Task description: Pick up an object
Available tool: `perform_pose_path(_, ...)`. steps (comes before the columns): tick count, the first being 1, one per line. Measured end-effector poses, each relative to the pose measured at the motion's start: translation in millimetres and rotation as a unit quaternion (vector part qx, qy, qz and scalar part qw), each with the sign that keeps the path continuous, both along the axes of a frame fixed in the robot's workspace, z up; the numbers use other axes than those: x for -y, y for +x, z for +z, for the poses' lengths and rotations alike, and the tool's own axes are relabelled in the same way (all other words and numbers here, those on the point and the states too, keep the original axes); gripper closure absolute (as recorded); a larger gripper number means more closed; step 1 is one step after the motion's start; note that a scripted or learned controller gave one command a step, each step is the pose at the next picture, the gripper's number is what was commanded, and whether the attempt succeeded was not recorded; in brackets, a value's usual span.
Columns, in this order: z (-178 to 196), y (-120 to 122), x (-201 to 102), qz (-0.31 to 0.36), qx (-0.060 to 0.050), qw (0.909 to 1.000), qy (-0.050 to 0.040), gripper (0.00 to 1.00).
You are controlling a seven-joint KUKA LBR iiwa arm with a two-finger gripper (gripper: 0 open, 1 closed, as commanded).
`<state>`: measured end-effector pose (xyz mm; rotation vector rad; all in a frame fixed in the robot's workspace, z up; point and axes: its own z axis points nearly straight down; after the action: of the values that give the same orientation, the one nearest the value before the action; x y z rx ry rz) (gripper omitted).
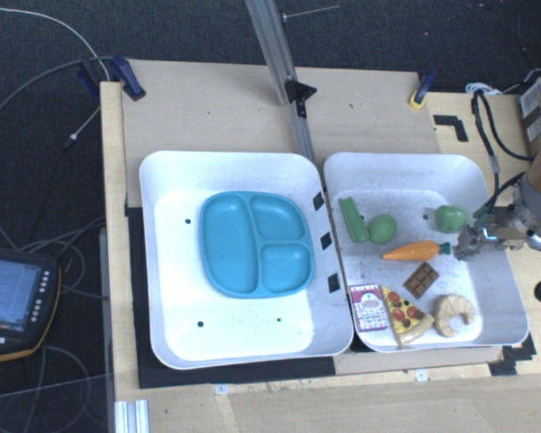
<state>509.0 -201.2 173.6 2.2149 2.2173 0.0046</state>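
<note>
The right white bin (406, 174) holds several toy foods. An orange carrot (412, 252) lies in its middle, green tip pointing right. My gripper (466, 241) reaches in over the bin's right wall and sits low just right of the carrot's tip, below a green round piece (449, 216). Nothing visibly sits in it. Further left lie a green stick (351, 219) and a green ball (382, 229). Toward the front are a brown chocolate piece (421, 280), a pizza slice (408, 315), a croissant (455, 313) and a red box (367, 306).
The left white bin (167, 269) holds a blue divided plate (255, 244). A grey metal post (275, 39) rises behind the gap between the bins. Cables (487, 133) hang at the right near the arm. A handheld pendant (13, 300) lies off the bench's left.
</note>
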Motion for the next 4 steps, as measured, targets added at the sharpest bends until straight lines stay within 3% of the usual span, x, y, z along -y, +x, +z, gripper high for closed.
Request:
perform_pose_path(2, 109, 5, 2, 0.0, 0.0, 1.0, 0.0002, 1.0)
perform_pose_path(4, 85, -6, -114, 0.003, -0.005, 1.0, 0.0037, 1.0)
